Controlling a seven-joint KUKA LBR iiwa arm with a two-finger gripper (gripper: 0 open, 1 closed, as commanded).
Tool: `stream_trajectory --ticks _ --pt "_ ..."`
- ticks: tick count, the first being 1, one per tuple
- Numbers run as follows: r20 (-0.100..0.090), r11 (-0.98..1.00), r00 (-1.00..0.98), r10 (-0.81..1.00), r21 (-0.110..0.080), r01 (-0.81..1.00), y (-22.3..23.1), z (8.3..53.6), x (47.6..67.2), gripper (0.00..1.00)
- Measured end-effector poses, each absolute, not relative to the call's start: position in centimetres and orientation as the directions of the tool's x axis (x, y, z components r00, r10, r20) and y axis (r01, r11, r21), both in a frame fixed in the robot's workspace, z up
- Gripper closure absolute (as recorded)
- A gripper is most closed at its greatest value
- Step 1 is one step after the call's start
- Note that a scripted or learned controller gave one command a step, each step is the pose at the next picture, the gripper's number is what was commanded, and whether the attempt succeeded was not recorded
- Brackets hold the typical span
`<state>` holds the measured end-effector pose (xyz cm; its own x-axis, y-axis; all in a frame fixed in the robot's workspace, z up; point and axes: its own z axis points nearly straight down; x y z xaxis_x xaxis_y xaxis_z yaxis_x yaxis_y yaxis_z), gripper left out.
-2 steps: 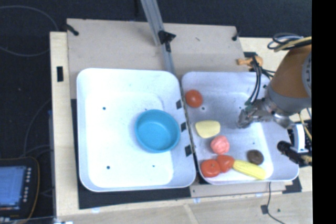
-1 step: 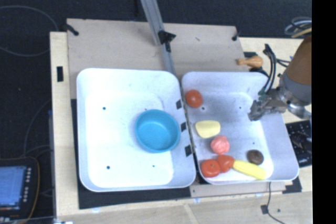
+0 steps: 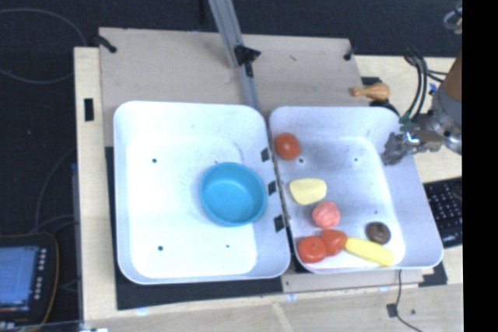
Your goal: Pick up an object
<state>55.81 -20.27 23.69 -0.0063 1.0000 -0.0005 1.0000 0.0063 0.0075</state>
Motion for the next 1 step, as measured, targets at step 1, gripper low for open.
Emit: stream_trajectory --ticks 1 --pt "-0.001 0.006 -0.006 1.0 0.009 1.0 -20.37 29.36 55.98 1.0"
